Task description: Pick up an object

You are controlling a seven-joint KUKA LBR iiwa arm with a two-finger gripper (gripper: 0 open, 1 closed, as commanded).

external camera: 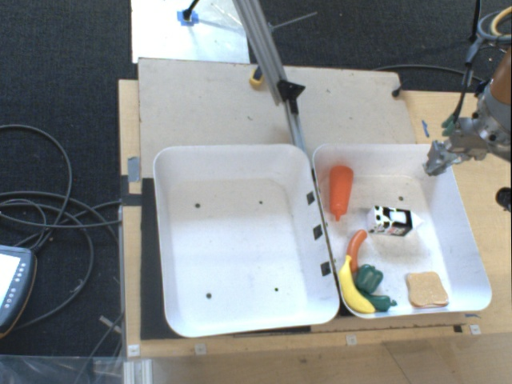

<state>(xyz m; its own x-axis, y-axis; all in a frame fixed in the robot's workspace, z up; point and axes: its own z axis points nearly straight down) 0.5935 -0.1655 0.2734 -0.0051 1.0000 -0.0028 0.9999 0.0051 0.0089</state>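
The right bin (464,214) holds an orange carrot (341,189), a black-and-white cow toy (391,221), a yellow banana (352,286), a green pepper (370,282), a small red-orange chili (357,241) and a slice of toast (426,289). My gripper (438,160) hangs over the right bin's far right rim, above and right of the cow toy, with nothing seen between its fingers. The arm comes in from the right edge.
The left bin (232,238) sits beside the right one, sharing a middle wall. A grey metal pole (268,46) slants down from the top to the bins' junction. Cables and a pendant (12,282) lie on the dark floor at left.
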